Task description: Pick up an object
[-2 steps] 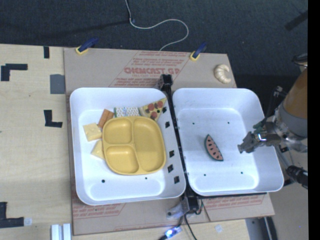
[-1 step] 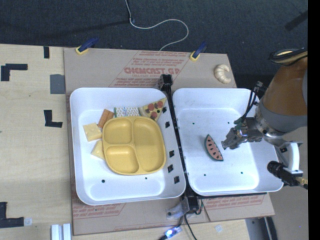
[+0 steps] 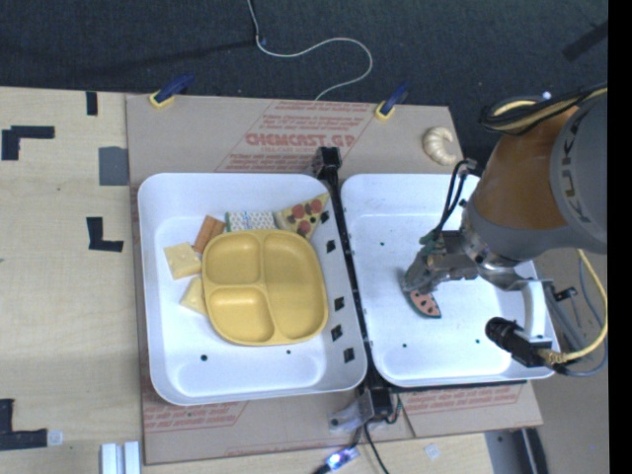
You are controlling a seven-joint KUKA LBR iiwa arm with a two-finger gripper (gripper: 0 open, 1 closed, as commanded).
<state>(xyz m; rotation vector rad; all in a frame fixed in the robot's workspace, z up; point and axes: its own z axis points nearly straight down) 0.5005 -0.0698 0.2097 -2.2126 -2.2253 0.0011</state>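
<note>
Cardboard-covered bench (image 3: 296, 131), two white bins side by side. Left bin (image 3: 163, 363): yellow divided plate (image 3: 265, 286) at centre, small food-like pieces tucked along its upper and left edges. Right bin (image 3: 385, 349): arm's gripper (image 3: 425, 282) low at centre frame-right, and I see a small flat brownish piece (image 3: 428, 304) at the tips of its fingers, apparently pinched between them, close over the bin floor.

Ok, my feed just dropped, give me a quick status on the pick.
Gripper down in right bin, over a small brown piece; grasp unconfirmed. Yellow divided plate and other items sit in left bin. Nothing blocking.
</note>
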